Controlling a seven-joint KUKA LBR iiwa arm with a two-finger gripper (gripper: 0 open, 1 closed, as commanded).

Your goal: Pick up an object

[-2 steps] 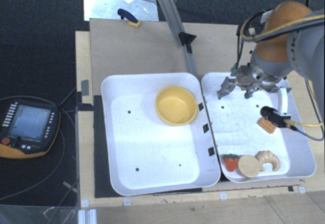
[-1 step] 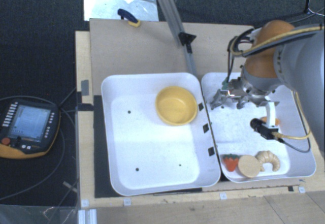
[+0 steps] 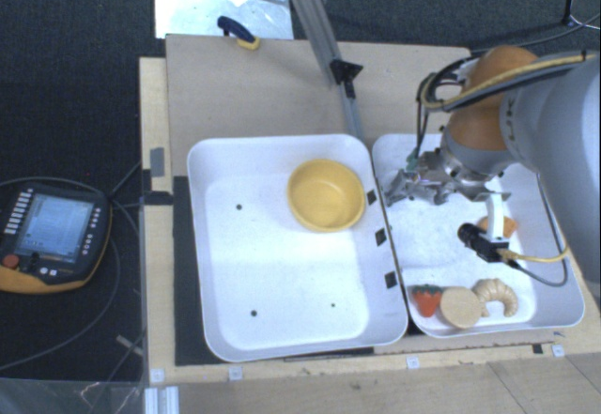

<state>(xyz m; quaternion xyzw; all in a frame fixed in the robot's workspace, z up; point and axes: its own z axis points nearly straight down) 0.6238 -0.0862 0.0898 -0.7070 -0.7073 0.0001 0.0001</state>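
Arm: the grey arm with the orange band [image 3: 488, 112] reaches in from 3 o'clock and hangs over the right shallow white plastic bin [image 3: 554, 309].
Claw: the claw [image 3: 406, 185] sits low over that bin's 10 o'clock corner, near the divide between the bins; whether it is apart or together cannot be told, and nothing shows between its tips.
Left bin: the left shallow white plastic bin [image 3: 272, 309] holds a round yellow plastic bowl [image 3: 326, 194], upright, at its 1 o'clock corner.
Right bin objects: along the 6 o'clock edge lie a small red strawberry-like toy [image 3: 427, 300], a round beige disc [image 3: 461, 307] touching it, and a tan croissant-shaped toy [image 3: 498, 295] just beside the disc. A small orange-and-white piece [image 3: 498, 222] lies toward 3 o'clock, partly hidden by the arm.
Counter: the tan counter [image 3: 282, 84] carries both bins.
Floor: a handheld control pendant with a screen [image 3: 52, 234] lies at 9 o'clock, well apart from the counter.
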